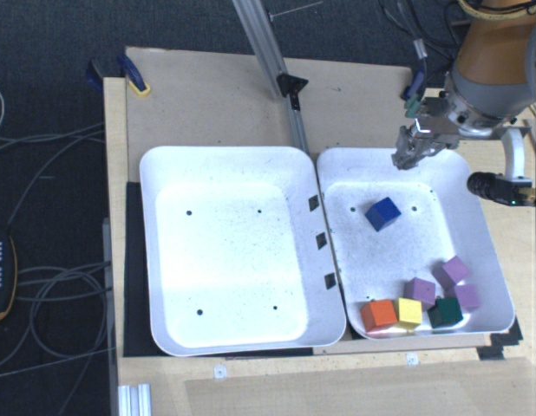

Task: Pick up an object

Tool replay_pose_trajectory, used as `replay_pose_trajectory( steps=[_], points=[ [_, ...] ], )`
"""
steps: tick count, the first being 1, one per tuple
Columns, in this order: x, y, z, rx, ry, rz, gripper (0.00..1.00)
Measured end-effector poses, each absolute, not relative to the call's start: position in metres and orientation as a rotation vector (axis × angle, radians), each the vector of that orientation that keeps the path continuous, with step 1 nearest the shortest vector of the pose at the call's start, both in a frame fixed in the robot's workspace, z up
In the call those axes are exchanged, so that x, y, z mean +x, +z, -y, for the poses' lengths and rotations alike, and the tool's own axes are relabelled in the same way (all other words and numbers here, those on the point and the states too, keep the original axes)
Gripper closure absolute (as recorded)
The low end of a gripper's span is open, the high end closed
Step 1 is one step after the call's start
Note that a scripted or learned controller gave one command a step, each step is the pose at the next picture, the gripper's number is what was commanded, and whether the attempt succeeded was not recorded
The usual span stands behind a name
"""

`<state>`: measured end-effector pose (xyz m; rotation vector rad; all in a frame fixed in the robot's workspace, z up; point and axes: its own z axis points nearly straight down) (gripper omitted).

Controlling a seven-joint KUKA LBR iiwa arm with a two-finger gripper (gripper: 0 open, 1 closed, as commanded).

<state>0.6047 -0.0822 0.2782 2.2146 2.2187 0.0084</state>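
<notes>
From my screen, the arm [493, 50] came in from the right, grey with its orange band up top, and the gripper [413, 152] hung over the far rim of the right bin [476, 224]. I could not tell how the jaws stood; they were a dark blur at that slant, and I saw nothing between them. The blue cube [382, 213] sat alone on the bin floor, tilted on its corner, a little nearer to me than the gripper and apart from it. The rest were bunched in the near corner of that bin: an orange block [380, 314] touching a yellow one [409, 311], then a green block [444, 313] just beside, with three purple blocks around them, one [420, 289] behind the yellow, one [454, 269] farther back, one [467, 296] beside the green. The left bin [164, 172] lay alongside, the two bins clipped together down the middle. Both sat on the table [207, 85], with a metal pole [268, 42] slanting across its far side and a blue clamp [134, 74] at the far left corner.
</notes>
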Motion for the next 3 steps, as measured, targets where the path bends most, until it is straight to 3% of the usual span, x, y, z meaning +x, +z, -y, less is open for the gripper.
replay_pose_trajectory(
  steps=[3],
  points=[
    [0.616, 0.244, -0.090, 2.216, 0.001, -2.231, 1.00]
  ],
)
